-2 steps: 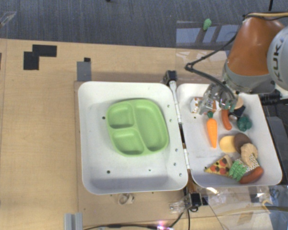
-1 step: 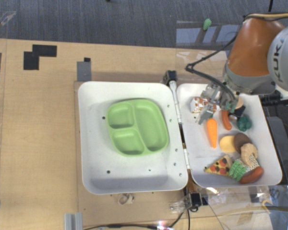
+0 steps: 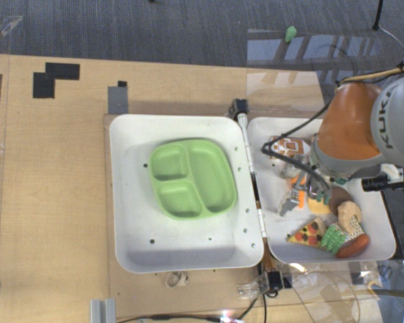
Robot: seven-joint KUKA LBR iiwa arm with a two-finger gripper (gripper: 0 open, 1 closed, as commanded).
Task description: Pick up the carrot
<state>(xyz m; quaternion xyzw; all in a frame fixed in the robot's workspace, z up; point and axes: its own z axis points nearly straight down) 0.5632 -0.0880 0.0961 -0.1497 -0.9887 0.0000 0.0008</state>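
Camera view shows, left of centre, a green divided plate [image 3: 190, 179] in the left bin [image 3: 131, 247], and in the right bin [image 3: 276, 244] the gripper [image 3: 294, 199] closed on the carrot [image 3: 296, 182], beside a pizza slice [image 3: 308, 234] at lower right.

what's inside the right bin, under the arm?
In the right bin: a pizza slice, a green ridged piece, a brown item, a beige piece. The arm covers the bin's upper part; something orange shows by the hand.
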